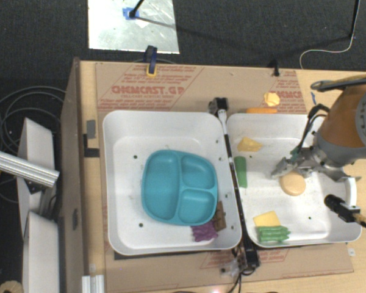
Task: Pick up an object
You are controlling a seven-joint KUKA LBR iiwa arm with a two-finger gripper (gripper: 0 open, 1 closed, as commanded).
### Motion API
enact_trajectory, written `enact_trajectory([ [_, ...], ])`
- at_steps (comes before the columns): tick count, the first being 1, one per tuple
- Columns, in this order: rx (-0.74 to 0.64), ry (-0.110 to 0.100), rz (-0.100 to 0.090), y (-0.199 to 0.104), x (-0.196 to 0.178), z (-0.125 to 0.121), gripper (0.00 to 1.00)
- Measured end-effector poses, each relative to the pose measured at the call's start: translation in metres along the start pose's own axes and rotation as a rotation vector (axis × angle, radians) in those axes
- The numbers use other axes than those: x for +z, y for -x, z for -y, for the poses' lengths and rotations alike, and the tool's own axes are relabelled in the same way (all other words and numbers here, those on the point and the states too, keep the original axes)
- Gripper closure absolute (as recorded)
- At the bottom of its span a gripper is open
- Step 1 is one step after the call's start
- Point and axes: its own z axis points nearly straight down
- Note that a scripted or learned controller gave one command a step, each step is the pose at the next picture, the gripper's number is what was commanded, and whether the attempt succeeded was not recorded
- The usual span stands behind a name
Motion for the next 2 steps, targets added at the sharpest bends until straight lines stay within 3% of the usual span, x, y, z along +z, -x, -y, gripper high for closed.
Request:
enact_trajectory([
  [1,0.004,0.0,0.0,0.003,-0.011,0.002,1.0],
  [2,-0.003,0.001,-0.003,-0.094,-0.103,0.018,1.0],
])
